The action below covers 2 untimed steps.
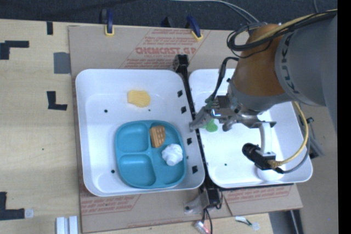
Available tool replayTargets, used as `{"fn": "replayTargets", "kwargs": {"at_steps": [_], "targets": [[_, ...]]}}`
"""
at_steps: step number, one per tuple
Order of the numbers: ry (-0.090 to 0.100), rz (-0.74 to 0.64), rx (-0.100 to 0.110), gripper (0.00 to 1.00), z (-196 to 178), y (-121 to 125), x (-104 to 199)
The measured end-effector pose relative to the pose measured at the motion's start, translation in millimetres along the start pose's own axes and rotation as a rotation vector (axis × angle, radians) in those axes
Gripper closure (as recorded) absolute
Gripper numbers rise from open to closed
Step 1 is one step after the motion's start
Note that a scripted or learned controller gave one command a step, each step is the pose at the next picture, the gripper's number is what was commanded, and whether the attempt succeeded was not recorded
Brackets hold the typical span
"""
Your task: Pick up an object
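A small green object (210, 127) lies on the floor of the right bin (285, 172), near its left wall. My gripper (211, 122) hangs right over it, open, with one finger (197, 122) to the object's left and the other to its right. The fingers stand apart from the green object, which sits low between them. In the left bin (90, 118) a blue divided tray (131, 170) holds a brown waffle-like piece (157, 136) and a white crumpled piece (172, 154). A yellow lump (139, 98) rests on the bin floor behind the tray.
The black divider (189, 101) between the two bins runs just left of the gripper. A black cable fitting (258, 155) hangs off the wrist over the right bin's front. The grey arm (307, 63) covers the right bin's back right part.
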State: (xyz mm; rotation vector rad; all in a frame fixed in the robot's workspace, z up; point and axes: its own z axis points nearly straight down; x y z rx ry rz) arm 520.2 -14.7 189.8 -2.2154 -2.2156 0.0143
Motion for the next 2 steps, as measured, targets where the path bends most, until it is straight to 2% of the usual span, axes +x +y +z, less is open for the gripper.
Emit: {"fn": "replayTargets", "kwargs": {"at_steps": [1,2], "targets": [[0.000,-0.001,-0.013,0.00,-5,66,1],[0.002,-0.004,-0.019,0.00,-84,49,37]]}}
